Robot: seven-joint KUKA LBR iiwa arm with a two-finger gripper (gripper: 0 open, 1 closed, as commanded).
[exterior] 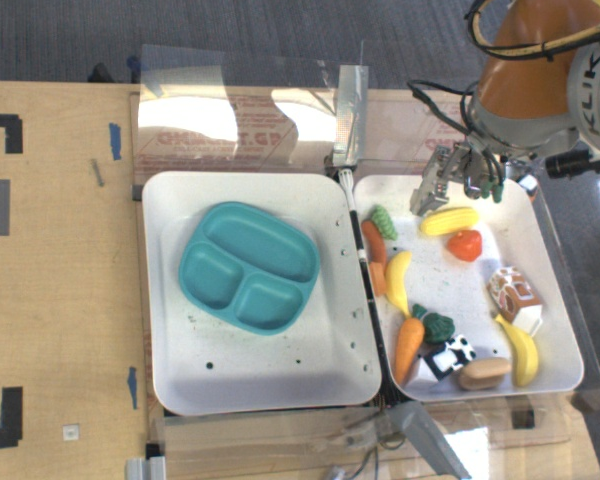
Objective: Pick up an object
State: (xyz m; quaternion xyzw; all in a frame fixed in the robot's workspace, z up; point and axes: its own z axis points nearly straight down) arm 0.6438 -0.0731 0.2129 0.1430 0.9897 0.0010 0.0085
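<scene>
Wooden bench (pixel 60 298) up top, two white bins side by side on it, and the left bin (pixel 170 368) carries a teal divided plate (pixel 248 266). Over on the right, the grey arm with its orange band (pixel 540 38) leans in over the far end of the right bin (pixel 560 353), wrist angled down and toward the left. The gripper (pixel 427 200) hangs just above a yellow banana (pixel 449 221), and I cannot tell how the claw stands, apart or together. That banana is short, curved and lying flat near the bin's far wall, with a red tomato (pixel 465 245) just beside it. Nearer the front lie a carrot (pixel 408 346), a second banana (pixel 521 348) and a bread roll (pixel 484 371).
</scene>
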